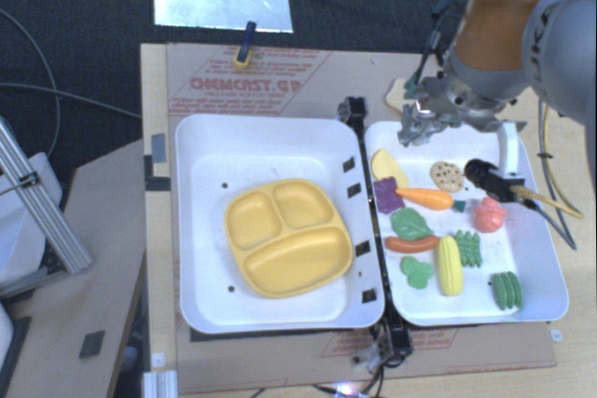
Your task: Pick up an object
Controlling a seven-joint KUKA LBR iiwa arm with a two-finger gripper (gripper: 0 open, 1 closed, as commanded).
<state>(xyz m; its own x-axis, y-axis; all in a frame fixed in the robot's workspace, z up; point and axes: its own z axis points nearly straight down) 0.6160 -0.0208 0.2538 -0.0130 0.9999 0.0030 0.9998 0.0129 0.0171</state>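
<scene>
My hand (pixel 417 126) hangs over the upper left corner of the right bin (pixel 534 267), in the upper right of the frame. From this slanted view I cannot tell whether it is spread or pressed together.

The things to pick up all lie in that right bin, below my hand in the frame. Nearest is a pale yellow piece (pixel 383 165) by the bin's left wall, with a purple piece (pixel 387 195) touching its lower end. An orange carrot (pixel 425 198) points right from the purple piece, and a speckled cookie (pixel 447 174) sits just above the carrot. Lower down are a leafy green piece (pixel 410 224), a red sausage (pixel 410 244) just under it, a small green floret (pixel 417 272) and a yellow corn cob (pixel 450 265) lying lengthwise (top to bottom in the frame). A ridged green piece (pixel 467 248) lies just beside the cob. A pink fruit (pixel 489 215) rests toward the right side, and a dark green pickle (pixel 506 291) lies near the lower right corner.

The left bin (pixel 201 200) holds a yellow divided plate (pixel 287 236), well apart from my hand. Both bins sit on a cardboard sheet (pixel 252 79) on the counter (pixel 103 196).
</scene>
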